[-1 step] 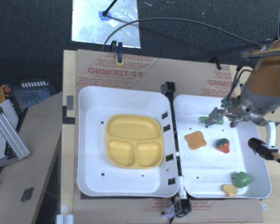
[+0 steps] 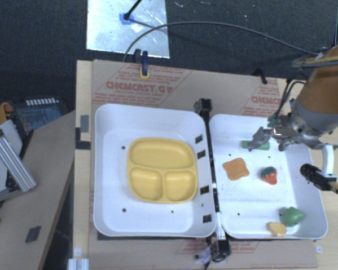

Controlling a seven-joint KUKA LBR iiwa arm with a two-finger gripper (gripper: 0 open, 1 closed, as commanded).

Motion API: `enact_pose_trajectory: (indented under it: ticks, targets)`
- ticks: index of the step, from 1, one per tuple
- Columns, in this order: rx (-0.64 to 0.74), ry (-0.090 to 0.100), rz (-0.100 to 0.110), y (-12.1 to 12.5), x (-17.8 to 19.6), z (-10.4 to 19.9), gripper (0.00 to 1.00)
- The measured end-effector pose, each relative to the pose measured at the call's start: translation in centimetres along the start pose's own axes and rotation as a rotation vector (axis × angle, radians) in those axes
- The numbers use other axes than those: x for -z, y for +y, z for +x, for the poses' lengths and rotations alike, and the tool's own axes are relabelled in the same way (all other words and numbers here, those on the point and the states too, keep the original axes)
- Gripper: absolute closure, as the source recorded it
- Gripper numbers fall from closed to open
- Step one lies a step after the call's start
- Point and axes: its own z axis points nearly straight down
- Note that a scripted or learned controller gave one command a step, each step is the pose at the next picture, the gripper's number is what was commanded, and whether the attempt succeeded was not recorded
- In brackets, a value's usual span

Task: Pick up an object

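Pincer [image 2: 263, 136] over green piece [image 2: 254, 144], right bin [image 2: 311, 224].

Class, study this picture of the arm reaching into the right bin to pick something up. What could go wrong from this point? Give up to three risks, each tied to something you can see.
1. The gripper sits at the green object, which lies low and flat against the right bin floor; the fingers may slide over it.
2. That object lies near the bin's far wall, so a push could wedge it there.
3. The orange piece and strawberry lie close by and could be knocked.

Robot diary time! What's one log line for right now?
task: pick up object | gripper: over right bin, at green piece | grasp: unconfirmed | yellow tray: left bin
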Motion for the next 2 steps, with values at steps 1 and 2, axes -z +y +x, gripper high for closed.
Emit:
enact_pose_trajectory:
  ticks: [1,2]
  targets:
    - [-0.001,0.001,0.004,-0.4,-5.8,0.8,0.0]
    - [-0.002,0.002,0.005,-1.4,-11.4,1.3,0.0]
